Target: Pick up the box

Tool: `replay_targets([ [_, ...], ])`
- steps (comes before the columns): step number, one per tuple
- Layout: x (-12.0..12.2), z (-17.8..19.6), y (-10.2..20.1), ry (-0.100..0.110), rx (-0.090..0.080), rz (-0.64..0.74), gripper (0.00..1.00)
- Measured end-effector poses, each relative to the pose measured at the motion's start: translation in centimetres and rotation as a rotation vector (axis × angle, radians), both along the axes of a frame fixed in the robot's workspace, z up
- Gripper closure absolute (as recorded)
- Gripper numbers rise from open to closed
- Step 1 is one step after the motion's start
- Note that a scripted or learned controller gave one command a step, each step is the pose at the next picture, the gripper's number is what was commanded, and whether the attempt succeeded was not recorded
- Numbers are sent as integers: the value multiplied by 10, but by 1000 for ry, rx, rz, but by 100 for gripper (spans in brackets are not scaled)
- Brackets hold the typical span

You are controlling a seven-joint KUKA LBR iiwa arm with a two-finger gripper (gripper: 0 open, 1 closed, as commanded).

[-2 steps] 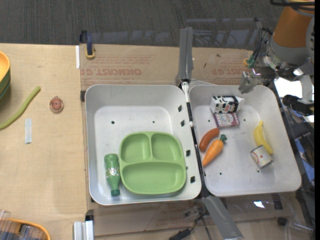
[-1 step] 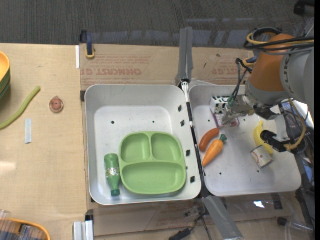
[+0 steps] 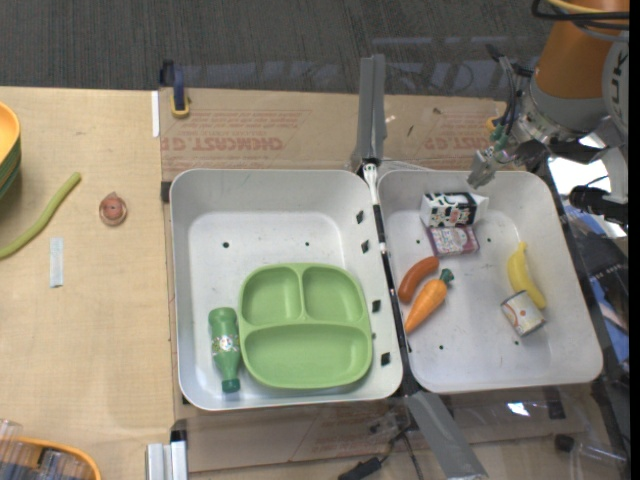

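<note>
A small white box with black patches [image 3: 448, 209] lies in the upper part of the right bin [image 3: 575, 358]. A flat pink box [image 3: 452, 240] touches its near side. My gripper [image 3: 482, 174] hangs over the bin's far rim, just up and to the right of the white box, with nothing visibly held. The grey arm with its orange band [image 3: 590, 28] rises behind it at the top right.
The right bin also holds a sausage [image 3: 417, 277], a carrot [image 3: 427, 302], a banana [image 3: 525, 275] and a small cup [image 3: 522, 314]. In the left bin [image 3: 200, 218] sit a green divided plate [image 3: 305, 326] and a green bottle [image 3: 225, 348].
</note>
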State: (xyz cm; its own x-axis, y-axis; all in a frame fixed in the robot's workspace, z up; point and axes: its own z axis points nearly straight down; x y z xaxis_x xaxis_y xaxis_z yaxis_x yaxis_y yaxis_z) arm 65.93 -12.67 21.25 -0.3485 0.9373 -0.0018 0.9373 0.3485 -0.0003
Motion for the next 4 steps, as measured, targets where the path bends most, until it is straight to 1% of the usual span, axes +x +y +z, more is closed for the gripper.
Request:
replay_targets([
  [1,-44,-110,24,-4,1,-40,100],
  [2,-5,-113,-12,47,27,-95,100],
  [3,-32,65,8,0,0,-183,100],
  [4,-18,-110,-1,5,1,-179,100],
])
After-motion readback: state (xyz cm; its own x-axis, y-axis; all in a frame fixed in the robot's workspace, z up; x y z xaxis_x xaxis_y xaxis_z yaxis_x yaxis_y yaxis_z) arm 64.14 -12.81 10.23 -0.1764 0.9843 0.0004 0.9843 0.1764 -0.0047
